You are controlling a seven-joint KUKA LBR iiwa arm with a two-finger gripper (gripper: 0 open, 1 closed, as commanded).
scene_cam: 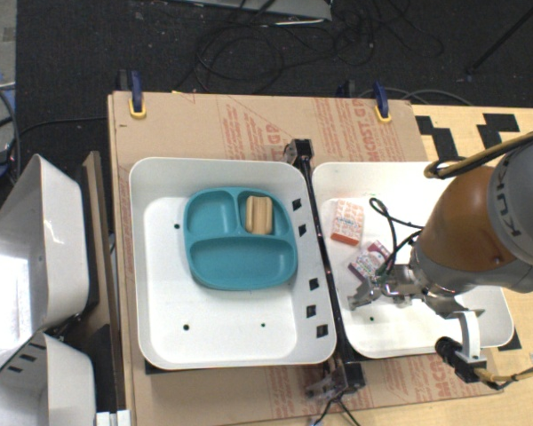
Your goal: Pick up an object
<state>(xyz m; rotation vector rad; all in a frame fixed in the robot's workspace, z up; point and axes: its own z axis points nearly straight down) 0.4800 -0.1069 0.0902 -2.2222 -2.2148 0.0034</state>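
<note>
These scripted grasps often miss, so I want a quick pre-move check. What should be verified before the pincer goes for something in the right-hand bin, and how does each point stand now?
1. Target in the right bin: orange-and-white packet lies flat, apart from the arm; ok.
2. Pincer over that bin: ok.
3. Finger state: cannot tell.
4. Purple packet right beside the pincer, may be bumped: not ok.
5. Anything held already: cannot tell.
6. Teal tray in the left bin, away from the arm: ok.
</note>
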